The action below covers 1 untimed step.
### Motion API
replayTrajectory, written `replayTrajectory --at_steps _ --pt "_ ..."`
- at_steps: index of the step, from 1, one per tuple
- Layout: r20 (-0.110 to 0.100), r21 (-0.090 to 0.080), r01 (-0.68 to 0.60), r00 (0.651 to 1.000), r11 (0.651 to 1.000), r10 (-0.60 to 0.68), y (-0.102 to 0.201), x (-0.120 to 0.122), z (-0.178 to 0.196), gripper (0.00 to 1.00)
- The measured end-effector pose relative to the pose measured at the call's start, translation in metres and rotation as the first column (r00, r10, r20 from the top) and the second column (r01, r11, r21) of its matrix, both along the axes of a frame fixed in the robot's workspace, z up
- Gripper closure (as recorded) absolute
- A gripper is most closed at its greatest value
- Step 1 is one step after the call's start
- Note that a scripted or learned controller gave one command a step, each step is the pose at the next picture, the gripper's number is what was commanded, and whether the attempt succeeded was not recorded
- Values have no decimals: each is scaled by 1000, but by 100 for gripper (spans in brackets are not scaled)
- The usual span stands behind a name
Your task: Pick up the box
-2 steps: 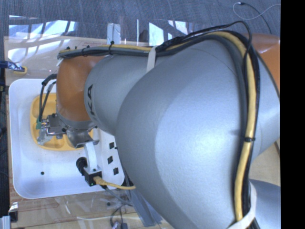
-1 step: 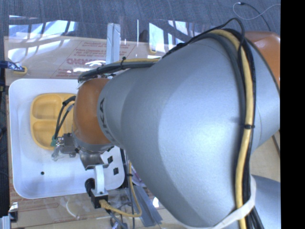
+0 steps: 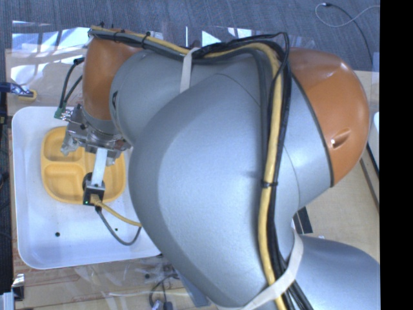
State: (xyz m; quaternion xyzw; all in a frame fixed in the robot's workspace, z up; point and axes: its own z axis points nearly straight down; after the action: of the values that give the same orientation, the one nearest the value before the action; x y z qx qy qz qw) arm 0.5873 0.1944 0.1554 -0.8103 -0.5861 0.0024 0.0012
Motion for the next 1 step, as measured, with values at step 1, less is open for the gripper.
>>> replayTrajectory --at_steps 1 --pt "-3 -2 42 999 999 -42 -8 -112 45 0"
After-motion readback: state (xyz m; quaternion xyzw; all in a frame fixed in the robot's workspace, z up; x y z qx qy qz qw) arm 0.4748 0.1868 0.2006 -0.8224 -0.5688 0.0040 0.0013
